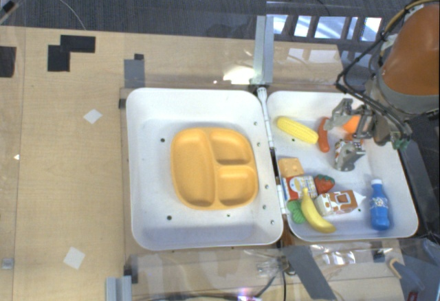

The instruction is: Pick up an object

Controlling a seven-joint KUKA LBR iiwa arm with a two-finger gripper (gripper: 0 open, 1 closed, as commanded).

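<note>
Banana (315,211) is lying nearest the cam, at the front of the right bin (402,176), touching a small carton (339,203). Blue bottle (379,205) is sitting just right of that. Corn (296,130) is lying near the bin's back-left, w/ an orange carrot (323,136) beside it. Gripper (349,152) is hovering over the bin's middle, near the carrot; fingers spread apart, grasping nothing. Yellow tray (213,167) is resting in the left bin (148,176).

Glossy white plastic bins (206,238) on a pale matt wood-grain bench (62,176); smooth yellow plastic tray (213,168); shiny metal gripper (349,148); glossy blue plastic bottle (379,205) at five o'clock
</note>
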